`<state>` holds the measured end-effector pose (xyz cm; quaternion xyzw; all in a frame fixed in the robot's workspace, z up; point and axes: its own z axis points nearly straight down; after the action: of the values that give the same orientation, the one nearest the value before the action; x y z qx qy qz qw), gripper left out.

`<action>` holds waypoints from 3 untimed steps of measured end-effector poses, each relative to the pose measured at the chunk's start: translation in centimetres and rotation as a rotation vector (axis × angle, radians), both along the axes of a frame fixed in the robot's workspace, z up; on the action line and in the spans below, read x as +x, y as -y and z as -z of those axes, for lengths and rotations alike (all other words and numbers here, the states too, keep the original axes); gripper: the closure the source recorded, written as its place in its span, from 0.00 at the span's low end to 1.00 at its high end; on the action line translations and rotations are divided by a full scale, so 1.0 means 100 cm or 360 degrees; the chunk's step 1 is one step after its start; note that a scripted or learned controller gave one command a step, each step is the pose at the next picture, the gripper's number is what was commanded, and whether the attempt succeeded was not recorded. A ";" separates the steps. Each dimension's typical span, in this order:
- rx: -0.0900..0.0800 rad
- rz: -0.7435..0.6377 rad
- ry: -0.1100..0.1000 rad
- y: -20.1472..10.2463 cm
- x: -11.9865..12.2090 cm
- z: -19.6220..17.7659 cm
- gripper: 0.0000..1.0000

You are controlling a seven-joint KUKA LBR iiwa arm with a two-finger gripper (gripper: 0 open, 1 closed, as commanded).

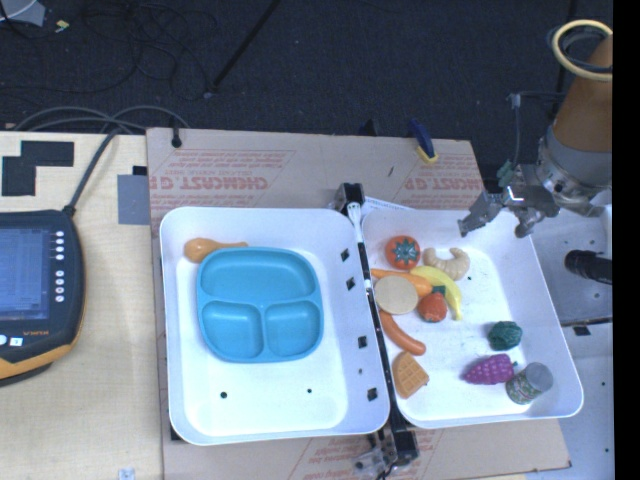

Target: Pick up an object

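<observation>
The right bin (pixel 545 298) holds several toy foods: a red tomato (pixel 404 252), a beige peanut-shaped piece (pixel 453 262), a yellow banana (pixel 447 288), a round beige disc (pixel 395 295), an orange sausage (pixel 404 336), a waffle piece (pixel 409 375), a dark green lump (pixel 505 334), purple grapes (pixel 487 370) and a grey can (pixel 529 383). My gripper (pixel 496 226) hangs over the bin's far right corner, above and to the right of the peanut piece. It is open, with its two fingers spread wide and nothing between them.
The left bin (pixel 190 368) bears a blue divided plate (pixel 260 303) and a small orange piece (pixel 207 249) at its far left corner. A black divider (pixel 365 308) runs between the bins. A teach pendant (pixel 30 283) lies at the left.
</observation>
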<state>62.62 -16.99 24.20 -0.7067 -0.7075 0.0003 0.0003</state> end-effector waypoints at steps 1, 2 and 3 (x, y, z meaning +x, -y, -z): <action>0.0000 -0.0002 0.0000 0.000 0.000 -0.010 1.00; 0.0007 -0.0004 -0.0016 -0.061 -0.019 0.065 1.00; 0.0004 -0.0007 -0.0007 -0.139 -0.033 0.055 1.00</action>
<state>59.30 -3.14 18.75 -0.7051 -0.7091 0.0009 0.0028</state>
